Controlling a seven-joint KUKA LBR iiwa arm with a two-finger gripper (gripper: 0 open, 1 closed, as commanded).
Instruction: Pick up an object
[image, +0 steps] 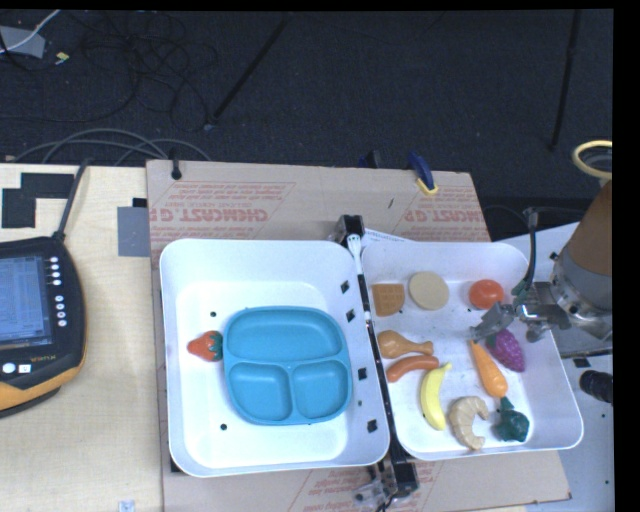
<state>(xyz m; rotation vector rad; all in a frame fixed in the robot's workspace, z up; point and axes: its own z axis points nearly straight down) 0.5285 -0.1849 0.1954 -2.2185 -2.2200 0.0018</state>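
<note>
Croissant (467, 420) at lower right is lying untouched; purple grapes (509, 350), light, bumpy, are being approached by the gripper (500, 322), grip state untellable.

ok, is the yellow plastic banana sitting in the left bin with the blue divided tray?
No, the yellow plastic banana lies in the right white bin among the other toy foods, while the blue divided tray is in the left white bin.

Dark carpeted floor (300, 80) beyond, strewn with loose black cables (150, 70). Pale wooden surface (110, 330) at left, carrying a handheld control pendant (35, 320). Brown cardboard sheet (300, 205) with mirrored red lettering, laid flat. Even, soft light throughout.
</note>
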